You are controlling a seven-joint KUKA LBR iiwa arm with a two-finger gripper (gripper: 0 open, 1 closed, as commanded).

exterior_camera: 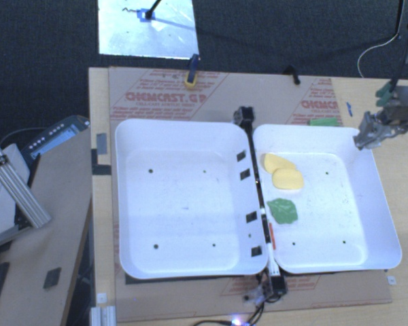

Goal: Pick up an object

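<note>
Two pale yellow pieces lie side by side in the right bin [367, 202] near its left wall: one [275, 161] farther back, the other [287, 179] just in front of it. A green piece [283, 210] rests a little nearer the front. My gripper [367, 138] hangs at the right bin's far right corner, above the rim and well away from all three objects. Nothing shows between its fingers.
The left bin [183, 195] sits beside the right one, joined by a black clipped divider [255, 189]. A green tag [324, 121] lies on the board behind the right bin. A yellow clip [190, 80] stands at the board's back edge.
</note>
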